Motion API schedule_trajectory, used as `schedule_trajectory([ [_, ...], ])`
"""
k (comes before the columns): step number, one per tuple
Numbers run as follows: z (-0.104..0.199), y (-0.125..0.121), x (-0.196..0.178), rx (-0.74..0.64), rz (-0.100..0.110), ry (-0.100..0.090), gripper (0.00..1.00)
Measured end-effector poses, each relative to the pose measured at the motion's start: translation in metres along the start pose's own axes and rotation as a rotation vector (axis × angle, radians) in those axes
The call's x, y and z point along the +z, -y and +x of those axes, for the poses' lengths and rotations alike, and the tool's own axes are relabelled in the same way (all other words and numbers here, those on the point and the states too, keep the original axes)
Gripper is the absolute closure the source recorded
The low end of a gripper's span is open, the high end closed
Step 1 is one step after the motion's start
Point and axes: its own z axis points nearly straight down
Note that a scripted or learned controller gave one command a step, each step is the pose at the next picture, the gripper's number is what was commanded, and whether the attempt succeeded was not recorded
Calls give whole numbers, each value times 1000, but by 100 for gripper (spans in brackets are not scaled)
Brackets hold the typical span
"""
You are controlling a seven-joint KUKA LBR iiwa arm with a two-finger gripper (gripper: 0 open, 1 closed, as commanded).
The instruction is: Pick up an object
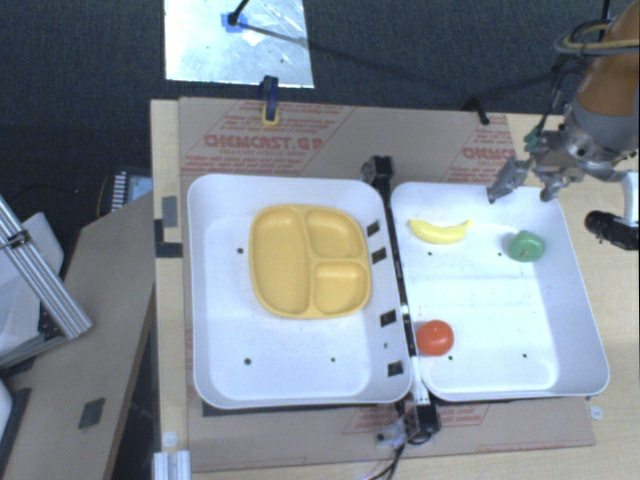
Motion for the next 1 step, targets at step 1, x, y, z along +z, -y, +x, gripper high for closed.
schedule_trajectory([
  [1, 1, -2, -9, -2, -12, 2, 0],
])
